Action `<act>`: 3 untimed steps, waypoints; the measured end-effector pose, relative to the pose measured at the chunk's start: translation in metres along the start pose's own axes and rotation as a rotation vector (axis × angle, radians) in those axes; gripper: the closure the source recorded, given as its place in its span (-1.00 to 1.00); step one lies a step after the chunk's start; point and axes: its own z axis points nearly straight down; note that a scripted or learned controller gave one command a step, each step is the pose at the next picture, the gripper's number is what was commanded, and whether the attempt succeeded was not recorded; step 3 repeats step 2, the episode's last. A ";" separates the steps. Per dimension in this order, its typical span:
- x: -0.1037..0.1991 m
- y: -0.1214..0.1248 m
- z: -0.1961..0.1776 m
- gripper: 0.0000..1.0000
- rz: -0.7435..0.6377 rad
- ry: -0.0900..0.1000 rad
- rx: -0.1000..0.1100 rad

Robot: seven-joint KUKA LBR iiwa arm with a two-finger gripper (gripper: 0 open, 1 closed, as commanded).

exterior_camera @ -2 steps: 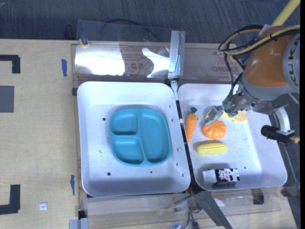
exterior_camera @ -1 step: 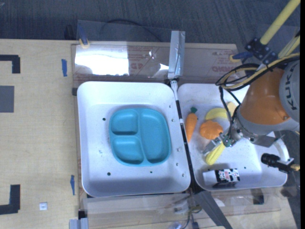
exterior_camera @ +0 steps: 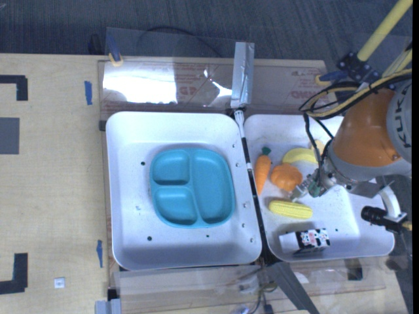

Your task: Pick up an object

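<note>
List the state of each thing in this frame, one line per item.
Blue divided plate: flat in the left bin, nothing on it.
Carrot: lying at the right bin's left wall.
Orange: resting beside the carrot.
Banana: lying behind the orange.
Corn cob: lying flat.
Black-and-white toy car: near the front rim.
Gripper: low, beside the orange.

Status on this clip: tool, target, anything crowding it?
Tool low in right bin, at the orange fruit. Corn, carrot, banana packed close. Nothing seen held.
</note>
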 end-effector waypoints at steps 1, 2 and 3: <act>0.042 0.050 -0.085 1.00 0.284 0.007 0.012; -0.030 0.037 -0.155 1.00 0.195 0.004 0.010; -0.030 0.037 -0.155 1.00 0.195 0.004 0.010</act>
